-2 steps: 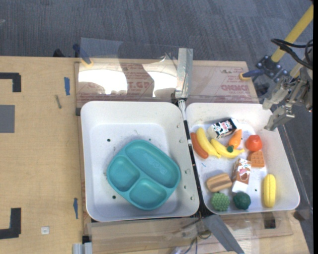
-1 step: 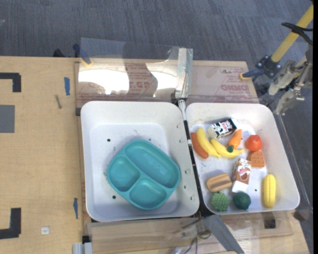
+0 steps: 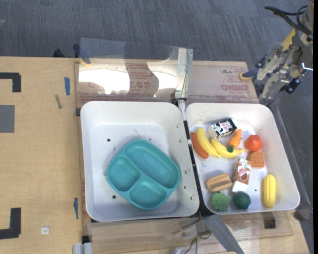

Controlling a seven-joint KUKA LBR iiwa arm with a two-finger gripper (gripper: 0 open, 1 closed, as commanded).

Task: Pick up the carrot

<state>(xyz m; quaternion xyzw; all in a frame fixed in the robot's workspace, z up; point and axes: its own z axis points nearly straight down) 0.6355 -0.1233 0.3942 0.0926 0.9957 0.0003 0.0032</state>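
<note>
You see the carrot (image 3: 235, 138) lying in the right bin (image 3: 285, 149), not yet picked; the grip I cannot tell

My silvery metal end assembly (image 3: 280, 69) carries yellow fittings, small bolted brackets and a dark knob on its side; thin black cables (image 3: 285, 15) arch above it.

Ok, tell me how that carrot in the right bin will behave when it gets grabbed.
The carrot looks like a small moulded toy, so probably stiff and light. Its tapered, rounded shape may let it slip or roll between fingers. It lies crowded against the banana and near the tomato, so a grab could nudge those.
</note>
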